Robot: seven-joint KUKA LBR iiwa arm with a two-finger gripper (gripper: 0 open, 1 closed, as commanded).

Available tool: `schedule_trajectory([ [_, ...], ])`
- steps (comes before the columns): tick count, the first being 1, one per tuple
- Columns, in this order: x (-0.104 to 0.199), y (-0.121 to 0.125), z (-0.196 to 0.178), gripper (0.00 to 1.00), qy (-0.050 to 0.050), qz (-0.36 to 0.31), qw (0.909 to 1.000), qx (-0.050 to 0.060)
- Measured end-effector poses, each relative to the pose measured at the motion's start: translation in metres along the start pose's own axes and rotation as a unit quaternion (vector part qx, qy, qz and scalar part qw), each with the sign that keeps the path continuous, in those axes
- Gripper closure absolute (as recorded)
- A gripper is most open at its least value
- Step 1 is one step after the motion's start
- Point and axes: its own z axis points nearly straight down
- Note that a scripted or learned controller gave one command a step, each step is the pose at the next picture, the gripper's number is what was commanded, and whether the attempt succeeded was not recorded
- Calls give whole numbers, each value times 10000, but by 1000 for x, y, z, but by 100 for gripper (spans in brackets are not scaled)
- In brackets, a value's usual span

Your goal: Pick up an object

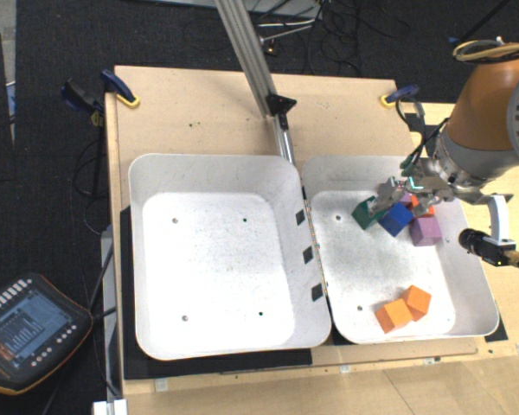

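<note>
In the right bin (467,318), a cluster of small blocks lies toward the back: a green block (362,213), a blue block (397,220) and a purple block (426,230) side by side. A bit of red (413,202) peeks out behind the blue one. Two orange blocks (404,309) sit touching each other near the bin's front. My gripper (392,197) hangs low over the cluster, right above the gap between the green and blue blocks, and hides their back edges. Whether anything is in its grasp is hidden.
The left bin (147,232) stands beside the right one, their rims meeting along the middle. A slanted metal pole (246,41) rises from the bench's back centre. Clamps hold the board's back corners. The grey and orange arm (489,111) covers the right bin's back right corner.
</note>
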Motion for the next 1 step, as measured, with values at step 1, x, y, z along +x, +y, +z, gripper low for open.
schedule_trajectory([
  [1, 0, 1, -2, 0, -5, 3, 10000, -20],
])
